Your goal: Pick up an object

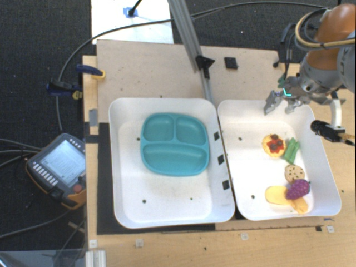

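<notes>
My gripper (282, 104) hangs over the far edge of the right bin (250, 166), open, with nothing between its two fingers. Toy food lies in that bin's right half, well in front of the gripper: a small pizza slice (273, 144), a green bean pod (291, 149), a cookie (294, 173), purple grapes (297, 189) and a yellow banana-like piece (279, 196). The pizza slice is the closest of these to the gripper.
The left bin (128, 204) holds a teal divided plate (174, 144). A slanted metal pole (186, 29) rises behind the bins. A teach pendant (60, 169) and cables lie off the bench at the left. Black clips (219, 159) sit where the bins meet.
</notes>
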Available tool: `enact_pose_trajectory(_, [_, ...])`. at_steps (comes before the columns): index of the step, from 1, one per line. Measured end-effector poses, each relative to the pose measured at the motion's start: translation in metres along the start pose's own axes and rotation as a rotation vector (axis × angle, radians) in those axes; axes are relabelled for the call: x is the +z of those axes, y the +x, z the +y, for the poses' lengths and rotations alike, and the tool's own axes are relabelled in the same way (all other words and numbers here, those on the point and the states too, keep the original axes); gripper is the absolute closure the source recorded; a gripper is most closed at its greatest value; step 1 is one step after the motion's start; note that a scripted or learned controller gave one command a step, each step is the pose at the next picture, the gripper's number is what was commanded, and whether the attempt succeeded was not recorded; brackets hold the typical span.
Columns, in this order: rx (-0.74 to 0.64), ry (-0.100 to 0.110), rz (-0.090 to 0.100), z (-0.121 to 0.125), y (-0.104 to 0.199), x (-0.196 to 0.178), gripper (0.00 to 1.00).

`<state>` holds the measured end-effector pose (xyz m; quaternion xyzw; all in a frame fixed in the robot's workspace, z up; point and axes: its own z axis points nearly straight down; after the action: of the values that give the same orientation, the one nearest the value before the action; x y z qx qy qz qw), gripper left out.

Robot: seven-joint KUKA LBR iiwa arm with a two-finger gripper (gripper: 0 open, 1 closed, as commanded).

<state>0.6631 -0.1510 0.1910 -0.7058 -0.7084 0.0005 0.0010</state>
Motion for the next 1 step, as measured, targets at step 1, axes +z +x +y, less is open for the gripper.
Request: enact_pose_trajectory(1, [-0.001,-0.005,-0.001,0.0011,0.0,-0.0023,0.0])
